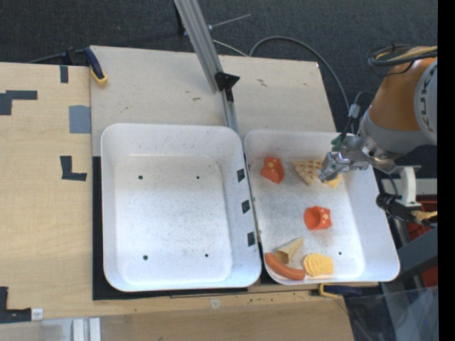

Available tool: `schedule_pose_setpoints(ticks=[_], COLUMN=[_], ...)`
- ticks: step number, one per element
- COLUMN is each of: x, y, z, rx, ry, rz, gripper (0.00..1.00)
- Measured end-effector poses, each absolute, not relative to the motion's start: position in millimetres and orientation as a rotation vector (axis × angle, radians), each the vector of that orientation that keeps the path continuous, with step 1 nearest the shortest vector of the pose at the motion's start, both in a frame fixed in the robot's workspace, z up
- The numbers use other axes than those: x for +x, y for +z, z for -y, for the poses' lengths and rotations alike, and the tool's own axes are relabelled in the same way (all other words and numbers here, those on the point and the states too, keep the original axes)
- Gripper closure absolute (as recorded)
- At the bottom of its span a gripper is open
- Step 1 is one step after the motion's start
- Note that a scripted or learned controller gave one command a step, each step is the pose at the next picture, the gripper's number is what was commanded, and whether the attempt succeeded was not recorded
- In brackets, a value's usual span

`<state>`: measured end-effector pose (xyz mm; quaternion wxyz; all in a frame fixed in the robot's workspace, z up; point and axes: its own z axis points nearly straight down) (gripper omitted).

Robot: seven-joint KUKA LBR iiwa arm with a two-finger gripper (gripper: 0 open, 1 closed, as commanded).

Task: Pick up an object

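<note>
The right bin [370, 219] holds several small toy foods. A red-orange piece [272, 169] lies near its upper left, a tan wedge [308, 170] just right of it. A red cup-like piece [318, 218] sits mid-bin. Along the front edge lie a tan cone [290, 248], a red sausage [282, 266] and a yellow round piece [318, 264]. My gripper [333, 168] hangs low at the bin's upper right, right beside the tan wedge, with a small yellow bit [333, 182] showing under it.
The left bin [170, 204] stands beside the right one, with black clips [245, 204] on the shared wall. A grey metal pole [202, 38] slants in from the top. A cable [298, 45] loops behind the bins. Tape marks [71, 119] are on the wooden bench at left.
</note>
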<state>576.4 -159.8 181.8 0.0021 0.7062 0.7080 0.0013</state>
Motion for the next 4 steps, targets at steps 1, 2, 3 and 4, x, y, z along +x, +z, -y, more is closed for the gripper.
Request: schedule_pose_setpoints(ticks=[1, 2, 3, 4], x=[577.7, 579.7, 590.7, 599.9], y=[235.1, 236.6, 223.8, 218.7], z=[159.5, 112.8, 59.2, -3.6], rx=[2.216, 2.216, 2.216, 2.214], ry=[0.004, 0.001, -0.002, 0.000], rz=[-2.220, -2.229, -2.231, -2.232], gripper=[1.00, 1.00, 1.00, 1.00])
